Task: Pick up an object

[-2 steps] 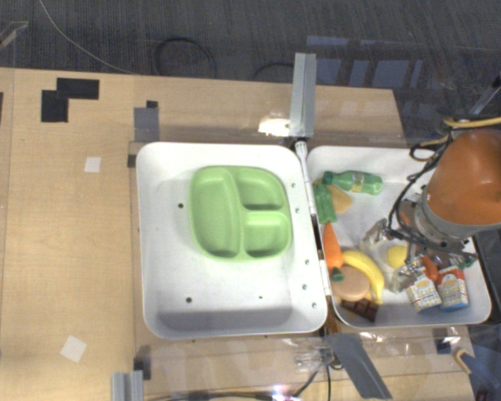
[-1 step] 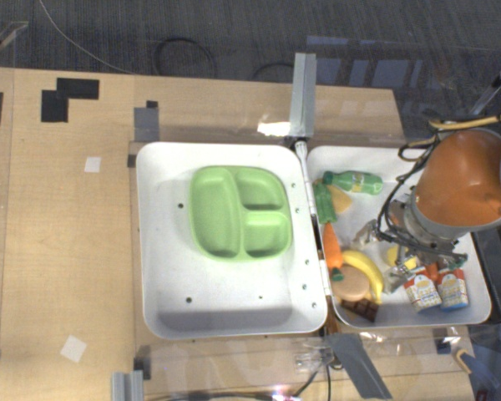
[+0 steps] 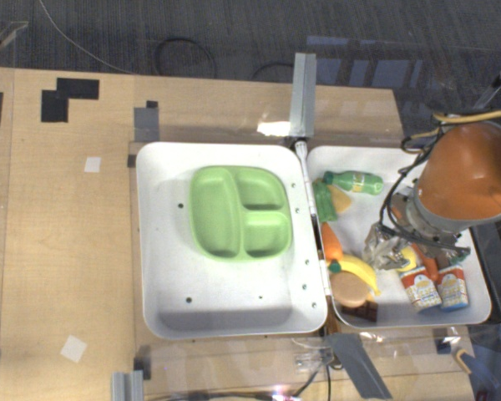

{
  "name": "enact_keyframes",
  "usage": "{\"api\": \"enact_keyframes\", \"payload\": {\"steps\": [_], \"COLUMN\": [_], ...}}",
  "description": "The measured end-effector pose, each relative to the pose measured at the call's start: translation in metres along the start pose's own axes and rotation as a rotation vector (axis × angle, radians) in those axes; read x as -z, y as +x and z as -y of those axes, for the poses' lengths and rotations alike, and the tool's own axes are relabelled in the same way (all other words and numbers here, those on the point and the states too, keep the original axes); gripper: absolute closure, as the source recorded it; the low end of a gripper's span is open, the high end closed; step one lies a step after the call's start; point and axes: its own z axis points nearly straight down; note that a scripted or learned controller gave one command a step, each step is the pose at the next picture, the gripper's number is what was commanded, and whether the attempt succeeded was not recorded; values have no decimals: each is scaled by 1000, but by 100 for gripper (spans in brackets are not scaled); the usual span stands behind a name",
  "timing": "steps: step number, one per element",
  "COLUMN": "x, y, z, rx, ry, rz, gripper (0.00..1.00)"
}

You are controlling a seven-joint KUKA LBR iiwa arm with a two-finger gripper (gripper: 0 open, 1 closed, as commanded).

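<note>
Banana [image 3: 356, 271] is seen in the right bin [image 3: 478, 312], at 9 o'clock from the jaws [image 3: 387, 250], close by. Jaws state cannot be told. Carrot [image 3: 331, 241] at banana's 11, cartons [image 3: 437, 288] at 3. Green tray [image 3: 239, 211] sits in the left bin [image 3: 163, 249].

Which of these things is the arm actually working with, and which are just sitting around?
In the job:
gripper, low in the right bin
banana, carrot, green bottle, two small cartons, all candidates beside it

Lying about:
green divided plate
left bin holding it
</note>
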Motion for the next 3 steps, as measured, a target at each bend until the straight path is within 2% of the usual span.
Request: {"api": "enact_keyframes", "payload": {"steps": [1,2,3], "x": [81,3,120], "y": [29,59,44], "z": [70,63,72], "rx": [190,-149,-623], "ry": [-10,-1,-3], "rz": [-15,-8,-16], "gripper": [100,100,100]}}
